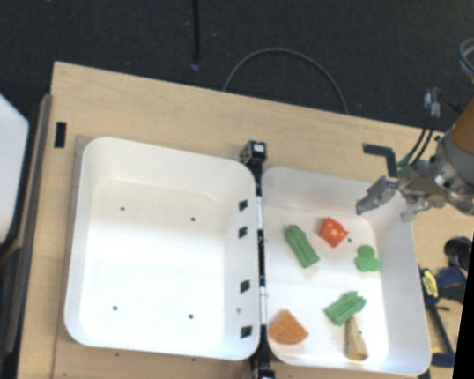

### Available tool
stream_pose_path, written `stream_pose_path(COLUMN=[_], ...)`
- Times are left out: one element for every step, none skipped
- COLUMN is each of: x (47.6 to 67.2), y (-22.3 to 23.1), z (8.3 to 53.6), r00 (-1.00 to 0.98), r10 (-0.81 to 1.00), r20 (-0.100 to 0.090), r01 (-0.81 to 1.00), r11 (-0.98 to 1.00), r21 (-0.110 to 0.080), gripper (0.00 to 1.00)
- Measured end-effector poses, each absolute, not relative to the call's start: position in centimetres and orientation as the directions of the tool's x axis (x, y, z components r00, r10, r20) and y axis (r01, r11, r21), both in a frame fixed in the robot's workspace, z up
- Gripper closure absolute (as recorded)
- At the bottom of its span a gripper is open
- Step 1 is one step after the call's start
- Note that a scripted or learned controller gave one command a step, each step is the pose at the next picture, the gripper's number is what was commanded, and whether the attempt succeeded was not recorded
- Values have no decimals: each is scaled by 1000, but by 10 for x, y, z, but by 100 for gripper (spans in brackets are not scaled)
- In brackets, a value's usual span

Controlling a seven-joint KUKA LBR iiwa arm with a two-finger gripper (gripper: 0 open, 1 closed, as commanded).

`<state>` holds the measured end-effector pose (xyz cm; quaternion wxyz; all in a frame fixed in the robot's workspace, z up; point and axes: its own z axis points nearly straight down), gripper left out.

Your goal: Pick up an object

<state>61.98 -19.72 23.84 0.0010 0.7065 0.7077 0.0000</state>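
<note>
Two-finger gripper (390, 202) hangs released, nothing between fingers, over right white bin's (405, 340) back corner. Nearest target: small red plastic piece (332, 231), mid-bin. Risk: the green plastic block (368, 259) nearby gets nudged, spoiling the grasp.

Open room around red piece (332, 232)

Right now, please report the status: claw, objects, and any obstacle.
Claw open, holding nothing, over right bin far edge. Nearest target: red piece, lying loose. Green piece beside it, not touching.
</note>
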Motion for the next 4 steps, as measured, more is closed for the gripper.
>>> stream_pose_path(x=[612,651,634,635], y=[-164,-187,-157,-159], z=[95,102,102,113], r00=[-3,-4,-4,-4], r10=[1000,1000,1000,1000], r20=[0,-3,-2,-3], r01=[1000,1000,1000,1000], r11=[3,4,4,4], r21=[-2,6,0,5], gripper=[0,0,0,100])
